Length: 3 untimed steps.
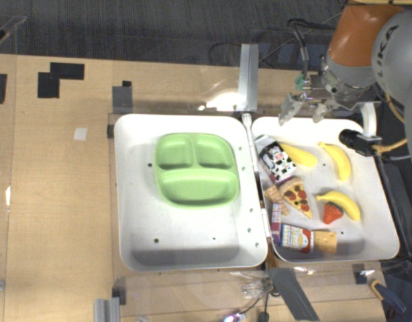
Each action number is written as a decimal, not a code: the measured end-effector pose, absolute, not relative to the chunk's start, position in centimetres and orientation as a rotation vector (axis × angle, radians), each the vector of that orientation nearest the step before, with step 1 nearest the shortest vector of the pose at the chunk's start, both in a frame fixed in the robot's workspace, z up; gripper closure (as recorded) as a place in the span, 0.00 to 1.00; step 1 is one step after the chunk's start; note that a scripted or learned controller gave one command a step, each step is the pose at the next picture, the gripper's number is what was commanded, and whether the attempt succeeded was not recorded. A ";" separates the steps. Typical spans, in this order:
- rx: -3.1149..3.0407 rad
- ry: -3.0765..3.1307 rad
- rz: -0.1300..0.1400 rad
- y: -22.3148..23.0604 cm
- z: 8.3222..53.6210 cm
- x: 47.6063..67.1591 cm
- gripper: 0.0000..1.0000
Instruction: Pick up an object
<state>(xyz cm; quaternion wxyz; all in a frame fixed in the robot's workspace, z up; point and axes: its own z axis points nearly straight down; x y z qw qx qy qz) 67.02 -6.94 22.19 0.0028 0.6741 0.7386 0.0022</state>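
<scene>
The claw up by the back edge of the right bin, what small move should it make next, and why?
Probably come forward and down toward the nearest banana. The claw hangs open over the back rim of the right bin with nothing between its fingers, and that banana lies just in front of it, with some bare floor around it.

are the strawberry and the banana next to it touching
Touching: the camera view shows the strawberry pressed against the lower banana with no bin floor visible between them.

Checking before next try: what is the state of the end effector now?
End effector: open, holding nothing, above the far edge of the right bin.
</scene>
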 end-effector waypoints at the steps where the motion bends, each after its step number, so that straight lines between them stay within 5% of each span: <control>1: 2.060 2.360 0.011 -8.9 9.9 66.7 0.00; 2: 2.055 2.357 0.020 -8.8 11.3 67.0 1.00; 3: 2.155 2.272 0.009 -14.7 9.0 63.9 1.00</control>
